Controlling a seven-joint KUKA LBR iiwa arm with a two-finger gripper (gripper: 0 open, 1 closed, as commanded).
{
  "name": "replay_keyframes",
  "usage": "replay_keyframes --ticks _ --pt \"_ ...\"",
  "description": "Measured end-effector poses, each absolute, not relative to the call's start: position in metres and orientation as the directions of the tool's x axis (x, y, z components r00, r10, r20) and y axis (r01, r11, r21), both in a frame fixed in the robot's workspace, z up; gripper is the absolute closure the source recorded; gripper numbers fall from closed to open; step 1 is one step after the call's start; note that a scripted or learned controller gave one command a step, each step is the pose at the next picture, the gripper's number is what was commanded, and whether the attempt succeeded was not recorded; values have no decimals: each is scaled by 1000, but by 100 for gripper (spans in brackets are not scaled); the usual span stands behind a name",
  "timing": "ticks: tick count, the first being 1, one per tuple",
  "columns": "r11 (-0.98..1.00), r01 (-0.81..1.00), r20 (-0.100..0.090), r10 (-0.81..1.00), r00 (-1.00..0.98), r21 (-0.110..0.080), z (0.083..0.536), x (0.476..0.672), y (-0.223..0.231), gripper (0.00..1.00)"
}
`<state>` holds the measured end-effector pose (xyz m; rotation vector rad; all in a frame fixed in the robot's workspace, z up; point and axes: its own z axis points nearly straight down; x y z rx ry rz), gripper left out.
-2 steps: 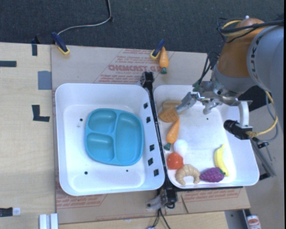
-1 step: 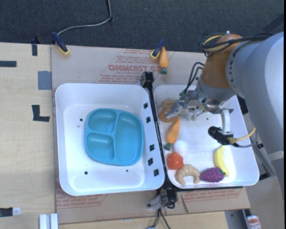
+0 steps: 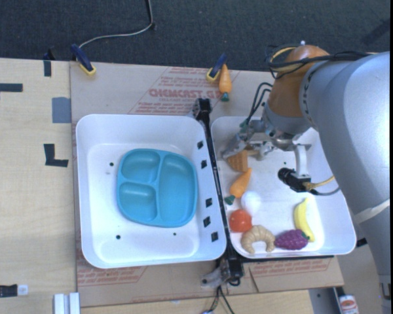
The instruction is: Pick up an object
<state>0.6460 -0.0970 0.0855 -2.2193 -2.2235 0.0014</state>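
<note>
The gripper (image 3: 249,148) hangs low over the far left part of the right bin (image 3: 327,241), right above a tan wedge-shaped toy (image 3: 238,160) that lies near that bin's left wall; whether the fingers are spread or closed, or have anything between them, cannot be told from this slant. Just nearer along the same wall lies an orange carrot (image 3: 241,182), then a white egg (image 3: 251,202) and a red tomato (image 3: 240,220). Along the near edge sit a croissant (image 3: 257,239) and purple grapes (image 3: 291,240), with a yellow banana (image 3: 304,218) toward the near right corner. The left bin (image 3: 92,241) holds a blue divided plate (image 3: 157,187) at its middle.
</note>
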Motion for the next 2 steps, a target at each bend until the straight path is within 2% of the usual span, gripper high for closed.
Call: replay_keyframes --ticks 1,2 --pt "2 1000 -2 1000 -2 2 86 644 -98 0" --pt "3 1000 -2 1000 -3 4 97 645 -98 100"
